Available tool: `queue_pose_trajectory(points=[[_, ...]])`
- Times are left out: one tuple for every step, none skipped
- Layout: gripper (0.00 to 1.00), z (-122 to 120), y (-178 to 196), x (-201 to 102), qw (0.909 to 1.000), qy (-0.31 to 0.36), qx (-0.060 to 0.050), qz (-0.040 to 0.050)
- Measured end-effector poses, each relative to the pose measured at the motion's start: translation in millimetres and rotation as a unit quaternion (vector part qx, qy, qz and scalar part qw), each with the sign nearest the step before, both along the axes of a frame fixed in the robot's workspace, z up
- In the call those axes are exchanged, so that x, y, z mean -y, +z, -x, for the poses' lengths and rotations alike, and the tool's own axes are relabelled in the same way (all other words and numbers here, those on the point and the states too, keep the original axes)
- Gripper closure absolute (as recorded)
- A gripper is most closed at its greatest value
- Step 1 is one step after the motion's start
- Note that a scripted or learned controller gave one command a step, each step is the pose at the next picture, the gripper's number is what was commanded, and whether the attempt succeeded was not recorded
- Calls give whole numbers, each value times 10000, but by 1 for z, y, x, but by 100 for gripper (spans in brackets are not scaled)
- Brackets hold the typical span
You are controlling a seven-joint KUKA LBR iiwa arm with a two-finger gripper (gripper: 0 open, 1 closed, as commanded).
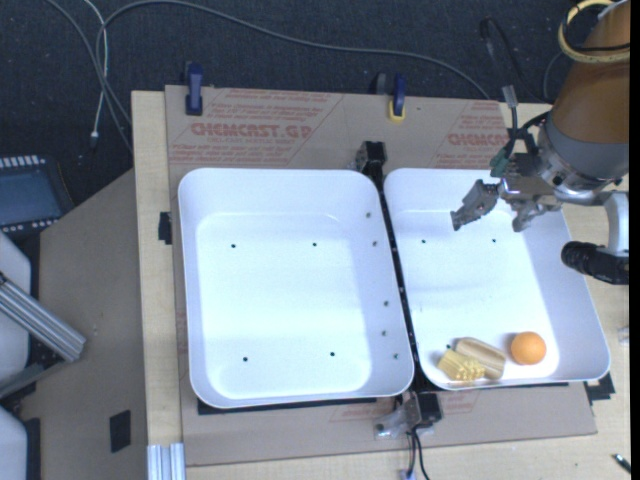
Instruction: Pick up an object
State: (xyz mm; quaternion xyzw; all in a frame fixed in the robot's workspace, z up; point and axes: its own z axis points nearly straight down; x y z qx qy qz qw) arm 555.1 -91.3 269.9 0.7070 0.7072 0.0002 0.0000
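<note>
your gripper [497, 206] hangs over the far half of the right bin [560, 278], fingers spread apart and nothing between them. the pickable things sit at the opposite, near end of that same bin: an orange ball [528, 348] and, just beside it toward the left bin [200, 298], a tan roll [480, 351] touching a small yellow corn piece [460, 368]. so your targets lie well apart from the gripper, toward the near rim. the roll's long axis runs roughly across the bin (slightly tilted). the ball looks the easier reach, lying almost straight toward the near rim from the gripper.
</note>
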Motion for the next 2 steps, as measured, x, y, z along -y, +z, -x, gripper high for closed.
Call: queue_pose_trajectory(points=[[100,0,11,0,10000,1,7,0],[100,48,27,0,10000,-5,7,1]])
